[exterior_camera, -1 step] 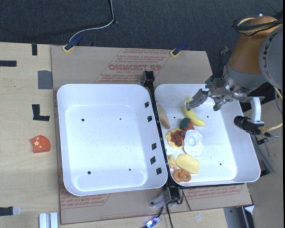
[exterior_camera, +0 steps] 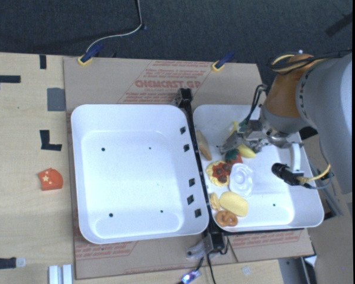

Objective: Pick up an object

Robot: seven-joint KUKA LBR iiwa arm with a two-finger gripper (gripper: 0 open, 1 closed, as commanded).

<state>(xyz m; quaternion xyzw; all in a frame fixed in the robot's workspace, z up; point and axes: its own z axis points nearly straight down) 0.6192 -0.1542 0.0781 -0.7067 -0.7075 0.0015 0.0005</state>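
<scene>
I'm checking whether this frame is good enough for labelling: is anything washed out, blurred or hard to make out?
Camera view: the bins are bright white with little surface detail; the small items in the right bin are soft and blurry; the gripper is dark and indistinct against them.

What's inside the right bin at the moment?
The right bin holds a cluster of small toys along its left side, among them a yellow piece and a clear cup. The gripper covers whatever lies beneath it.
</scene>
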